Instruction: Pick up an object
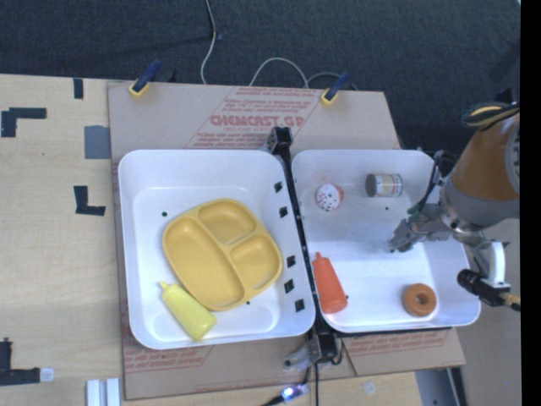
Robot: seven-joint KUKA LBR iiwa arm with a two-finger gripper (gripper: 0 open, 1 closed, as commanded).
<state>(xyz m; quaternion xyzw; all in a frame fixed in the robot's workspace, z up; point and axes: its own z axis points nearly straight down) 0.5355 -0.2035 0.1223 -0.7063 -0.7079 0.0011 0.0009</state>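
Observation:
In the right bin (372,252) lie an orange bottle (328,284) by the left wall, a brown donut (419,299) at the near right corner, a small white ball with red dots (329,196) and a little can (384,184) on its side at the back. My gripper (407,234) hangs over the right side of that bin, above the donut and below the can, with nothing visibly between its fingers. The left bin (144,227) holds a yellow divided plate (221,252) and a yellow bottle (188,311).
The arm (486,172) enters over the right bin's right wall. Black clips line the divider (292,227) between the bins. The bins rest on a cardboard sheet (254,121) held by two clamps at the back.

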